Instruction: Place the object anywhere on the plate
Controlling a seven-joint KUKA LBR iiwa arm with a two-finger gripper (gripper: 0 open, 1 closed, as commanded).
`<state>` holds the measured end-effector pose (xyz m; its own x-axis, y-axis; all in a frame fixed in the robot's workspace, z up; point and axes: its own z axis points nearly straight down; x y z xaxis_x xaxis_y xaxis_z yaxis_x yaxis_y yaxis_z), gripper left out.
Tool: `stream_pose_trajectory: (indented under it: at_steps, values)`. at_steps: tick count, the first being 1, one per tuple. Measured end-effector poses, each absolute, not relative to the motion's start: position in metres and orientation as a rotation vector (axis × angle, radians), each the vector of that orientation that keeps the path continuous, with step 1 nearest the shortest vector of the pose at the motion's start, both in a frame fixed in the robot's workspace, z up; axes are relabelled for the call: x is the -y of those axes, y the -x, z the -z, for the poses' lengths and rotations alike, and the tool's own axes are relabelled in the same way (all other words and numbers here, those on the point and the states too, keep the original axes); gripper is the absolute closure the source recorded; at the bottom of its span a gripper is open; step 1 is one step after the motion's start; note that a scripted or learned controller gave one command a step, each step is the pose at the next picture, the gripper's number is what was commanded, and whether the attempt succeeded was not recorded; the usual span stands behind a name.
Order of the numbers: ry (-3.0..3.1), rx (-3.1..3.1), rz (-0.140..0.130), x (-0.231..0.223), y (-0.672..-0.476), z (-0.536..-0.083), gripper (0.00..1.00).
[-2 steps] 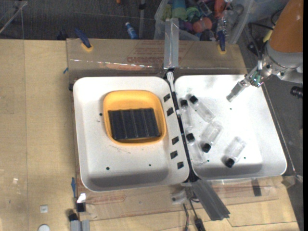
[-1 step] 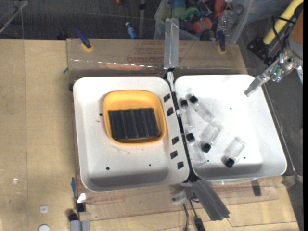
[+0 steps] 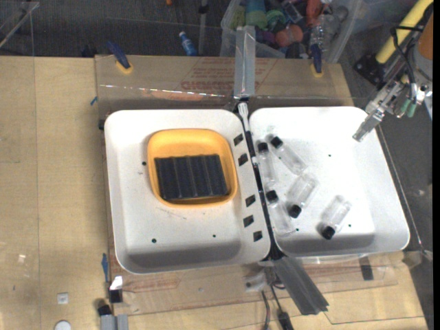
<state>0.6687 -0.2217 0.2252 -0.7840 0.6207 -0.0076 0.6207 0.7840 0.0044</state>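
The hand (image 3: 363, 130) hangs over the far right corner of the right bin (image 3: 357, 177), carrying nothing, and whether it is spread or pressed together cannot be told at this size. The task's things, several small clear vials with black caps, all lie in the right bin: one near the far left by the divider (image 3: 283, 151), two around the middle left (image 3: 297, 196), and one lying apart toward the near right (image 3: 333, 217). The yellow plate (image 3: 159, 145) sits in the left bin (image 3: 127, 184) with a dark ribbed insert (image 3: 191, 176) on it. The step in hand looks like the approach to a pick, with nothing yet on the plate. A sound choice would be the vial lying apart at the near right, since its neighbours are well clear and the bin wall is not close. The grip should probably cross the vial's short axis, square to its length, as clear round bodies tend to roll or slip. The lift should clear the divider (image 3: 249, 170) before crossing to the plate.
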Motion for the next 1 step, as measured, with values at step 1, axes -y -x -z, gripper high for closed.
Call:
stream_pose_trajectory:
  at_steps: [1]
  values:
    - [-0.808,-3.026,-0.002,0.2212,-0.663,-0.2486,0.0]
